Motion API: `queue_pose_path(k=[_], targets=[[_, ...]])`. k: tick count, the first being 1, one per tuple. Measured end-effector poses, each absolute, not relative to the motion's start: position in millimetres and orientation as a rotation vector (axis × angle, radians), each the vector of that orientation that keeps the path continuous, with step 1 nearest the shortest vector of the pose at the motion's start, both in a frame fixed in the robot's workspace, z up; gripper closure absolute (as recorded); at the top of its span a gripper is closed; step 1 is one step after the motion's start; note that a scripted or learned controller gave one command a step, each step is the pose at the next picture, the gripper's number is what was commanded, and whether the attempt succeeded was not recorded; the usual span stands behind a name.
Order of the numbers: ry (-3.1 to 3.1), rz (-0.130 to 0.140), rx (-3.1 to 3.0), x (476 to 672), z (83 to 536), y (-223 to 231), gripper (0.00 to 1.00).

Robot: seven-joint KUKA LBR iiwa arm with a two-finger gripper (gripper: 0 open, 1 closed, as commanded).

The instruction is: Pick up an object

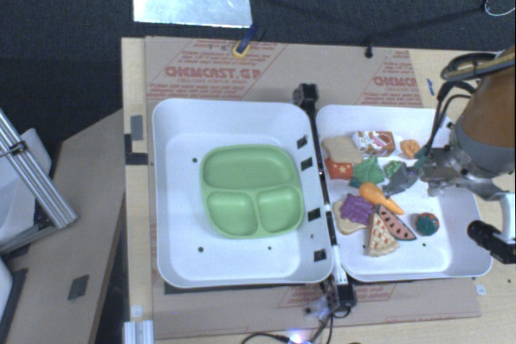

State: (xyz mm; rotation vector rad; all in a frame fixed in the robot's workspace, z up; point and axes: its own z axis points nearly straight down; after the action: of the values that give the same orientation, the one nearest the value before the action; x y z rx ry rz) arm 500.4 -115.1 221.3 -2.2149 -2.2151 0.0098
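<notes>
I read red lettering on the cardboard sheet (211,70) under the bins; at its upper left it seems to spell "CHEMCAST GP", with smaller lines around it too blurred to make out; the same red print repeats at the upper right (395,80), partly cut off and unreadable.

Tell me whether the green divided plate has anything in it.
Empty. The green plate in the left bin shows bare compartments; the toy food, such as the carrot, lies in the right bin.
</notes>
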Motion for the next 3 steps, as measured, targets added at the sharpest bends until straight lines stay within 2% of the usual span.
queue_pose_path(k=[1, 2, 3], targets=[[-2.226, -0.002, -2.219, 503.0, 226.9, -114.9, 0.00], [-2.221, 0.002, -2.218, 497.4, 182.8, -111.0, 0.00], [-2.221, 0.001, -2.218, 502.3, 135.5, -102.7, 0.00]])
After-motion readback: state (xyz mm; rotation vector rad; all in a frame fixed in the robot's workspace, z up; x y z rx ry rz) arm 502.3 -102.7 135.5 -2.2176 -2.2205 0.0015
